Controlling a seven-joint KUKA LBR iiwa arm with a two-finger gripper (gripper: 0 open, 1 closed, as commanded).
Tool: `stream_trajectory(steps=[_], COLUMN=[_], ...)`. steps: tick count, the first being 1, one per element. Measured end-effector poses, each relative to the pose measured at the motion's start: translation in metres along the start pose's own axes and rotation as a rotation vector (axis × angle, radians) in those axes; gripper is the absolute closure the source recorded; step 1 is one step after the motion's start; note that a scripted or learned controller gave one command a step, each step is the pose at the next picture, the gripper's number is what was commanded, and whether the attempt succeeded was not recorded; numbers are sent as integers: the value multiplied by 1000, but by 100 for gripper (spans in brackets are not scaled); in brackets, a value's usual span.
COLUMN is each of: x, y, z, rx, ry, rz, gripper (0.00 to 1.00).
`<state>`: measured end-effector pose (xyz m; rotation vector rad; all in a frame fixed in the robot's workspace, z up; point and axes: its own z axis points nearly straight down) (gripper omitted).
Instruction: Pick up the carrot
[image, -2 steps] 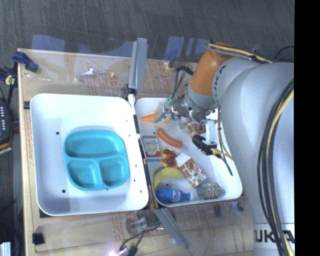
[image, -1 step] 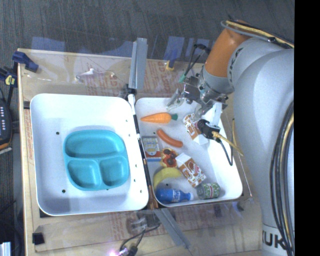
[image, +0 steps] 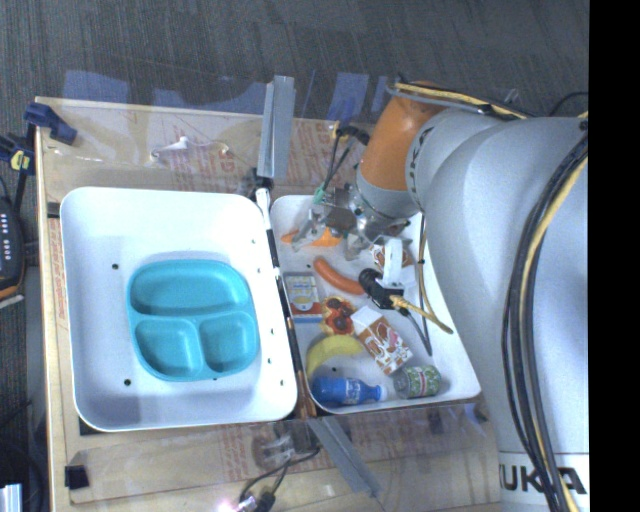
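Note:
The carrot is a small orange piece lying at the far left end of the right bin, close to the bin's top wall. My gripper hangs low right over it, reaching in from the right below the orange wrist band. The gripper body covers the carrot's right part, and orange shows on both sides of the tool. Whether the carrot is in its grasp cannot be made out.
The right bin also holds a reddish sausage, a small box, a banana, a blue bottle, a green can and a red packet. A blue divided tray sits in the left bin.

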<state>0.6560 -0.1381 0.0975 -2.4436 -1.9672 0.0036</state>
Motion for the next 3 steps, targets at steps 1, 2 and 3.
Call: stream_trajectory(steps=[1,2,3], x=[-21,-8,-58], y=[5,2,13], z=[-67,7,-73], rx=[-4,0,-3], ry=[0,0,1], rz=[331,179,305], gripper=[0,0,0])
